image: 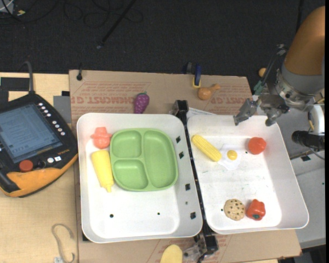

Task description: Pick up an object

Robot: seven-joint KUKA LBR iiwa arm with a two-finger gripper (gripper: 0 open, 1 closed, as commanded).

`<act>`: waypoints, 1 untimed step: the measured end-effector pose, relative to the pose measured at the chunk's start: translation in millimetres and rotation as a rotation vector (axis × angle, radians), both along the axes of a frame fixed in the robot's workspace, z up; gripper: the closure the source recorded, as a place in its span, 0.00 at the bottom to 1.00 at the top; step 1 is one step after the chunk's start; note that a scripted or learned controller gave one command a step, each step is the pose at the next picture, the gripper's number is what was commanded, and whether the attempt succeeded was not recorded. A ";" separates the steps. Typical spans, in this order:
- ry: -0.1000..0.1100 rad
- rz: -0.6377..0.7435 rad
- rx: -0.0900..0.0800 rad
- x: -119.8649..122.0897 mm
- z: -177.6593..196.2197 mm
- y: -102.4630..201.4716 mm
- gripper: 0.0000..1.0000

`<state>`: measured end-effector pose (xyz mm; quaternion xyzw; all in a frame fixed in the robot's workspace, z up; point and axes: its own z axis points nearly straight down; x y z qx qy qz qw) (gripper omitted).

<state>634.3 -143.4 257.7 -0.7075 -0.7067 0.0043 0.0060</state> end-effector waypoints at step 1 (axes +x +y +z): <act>-0.013 0.002 -0.002 1.9 8.4 -0.2 0.00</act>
